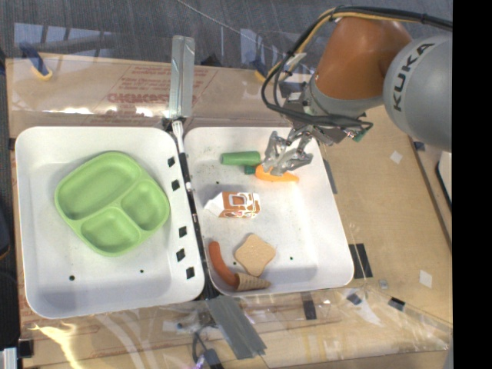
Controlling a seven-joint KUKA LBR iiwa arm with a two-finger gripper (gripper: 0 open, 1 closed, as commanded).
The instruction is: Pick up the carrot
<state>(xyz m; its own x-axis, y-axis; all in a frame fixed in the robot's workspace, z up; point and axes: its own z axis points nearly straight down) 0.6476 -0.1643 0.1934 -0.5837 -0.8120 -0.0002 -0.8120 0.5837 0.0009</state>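
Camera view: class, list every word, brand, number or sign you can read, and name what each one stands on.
"KUKA": on the grey arm, upper right.
Red print on the plastic sheet behind the bins: too blurred to read.
Orange-and-white packet in the right bin: markings not legible.

The carrot point(278, 177) is a small orange piece with a green top end, lying flat on the floor of the right-hand white bin point(327, 229), in that bin's upper part near its far wall. Its orange body runs roughly left to right, its upper side partly hidden. The green part reaches out to the left, away from the orange tip that points toward the bin's right wall.
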